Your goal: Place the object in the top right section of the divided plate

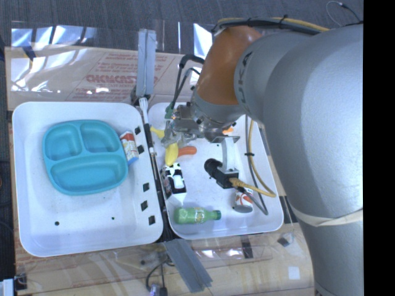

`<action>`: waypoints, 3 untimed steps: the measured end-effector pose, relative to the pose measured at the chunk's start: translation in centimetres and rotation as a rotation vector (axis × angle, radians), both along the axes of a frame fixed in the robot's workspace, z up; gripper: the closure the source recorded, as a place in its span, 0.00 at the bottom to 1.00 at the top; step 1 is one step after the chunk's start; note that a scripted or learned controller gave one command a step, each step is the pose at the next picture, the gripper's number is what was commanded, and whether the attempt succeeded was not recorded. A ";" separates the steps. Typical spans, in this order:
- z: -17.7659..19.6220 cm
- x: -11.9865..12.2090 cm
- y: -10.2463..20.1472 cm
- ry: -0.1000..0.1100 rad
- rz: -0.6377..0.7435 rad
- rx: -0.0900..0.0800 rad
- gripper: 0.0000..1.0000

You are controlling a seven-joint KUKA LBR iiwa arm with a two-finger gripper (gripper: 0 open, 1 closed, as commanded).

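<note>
The yellow piece lies in the right bin, close to that bin's left wall. Its long axis runs roughly far to near, and its near end tips slightly to the right. A short orange piece lies just beside it on the right, set crosswise. The pincer hangs just beyond the yellow piece's far end, under the grey arm. How far it is open cannot be told, and nothing shows held in it. Nearer in the same bin a black-and-white thing sits just below the yellow piece, and a green bottle lies on its side along the near wall. A red-and-white thing rests toward the right wall, with bare white floor between the three. In the left bin the blue divided plate sits in the far half, its two small sections on the far side. A small red-and-white can touches the plate's right rim, just beside the wall between the bins. Bare bin floor lies open near and left of the plate.
</note>
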State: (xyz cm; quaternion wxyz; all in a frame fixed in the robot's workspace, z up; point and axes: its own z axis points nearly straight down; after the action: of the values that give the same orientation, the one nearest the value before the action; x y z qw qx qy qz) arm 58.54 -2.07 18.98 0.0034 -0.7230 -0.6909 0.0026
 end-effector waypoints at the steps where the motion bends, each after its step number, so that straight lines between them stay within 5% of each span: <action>1: 11.1 -2.0 4.0 -0.005 -0.159 -0.002 1.00; 2: 11.1 -2.0 4.0 -0.004 -0.159 -0.002 0.00; 3: 11.9 -2.0 4.2 -0.001 -0.150 -0.003 1.00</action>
State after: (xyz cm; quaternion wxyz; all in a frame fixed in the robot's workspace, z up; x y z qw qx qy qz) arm 56.57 2.11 30.91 0.0022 -0.7726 -0.6349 0.0033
